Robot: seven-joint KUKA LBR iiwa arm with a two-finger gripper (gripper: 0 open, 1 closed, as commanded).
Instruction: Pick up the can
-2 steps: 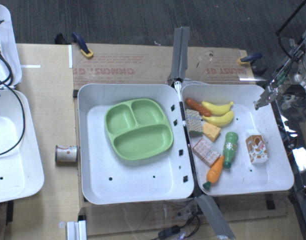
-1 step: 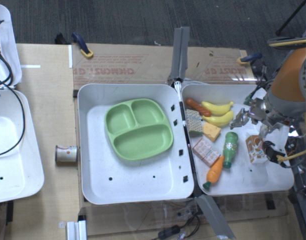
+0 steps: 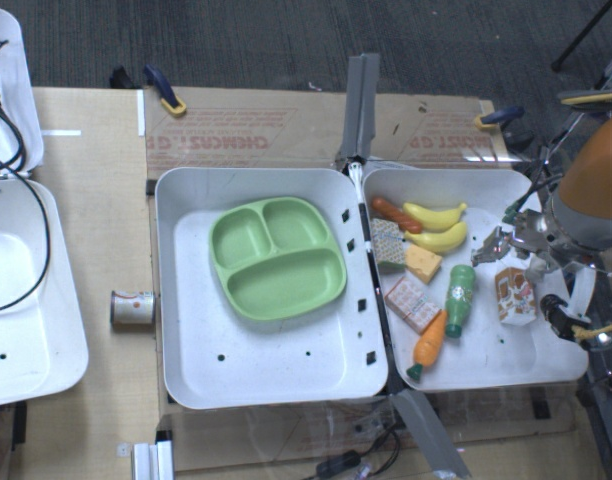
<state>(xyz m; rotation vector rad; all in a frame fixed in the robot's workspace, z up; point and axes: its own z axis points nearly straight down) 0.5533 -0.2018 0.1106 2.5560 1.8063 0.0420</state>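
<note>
Camera view shows the can (image 3: 133, 308) lying on its side on the tabletop (image 3: 96, 138), just left of the left bin (image 3: 171, 268). Well apart, over the right bin (image 3: 546, 363), the hand (image 3: 498, 243) holds nothing visible; its opening I cannot tell. Picking remains undone.

I see my arm (image 3: 586, 183) reaching in from the right — its gripper (image 3: 498, 242) hangs low, metal parts pointing left.
</note>
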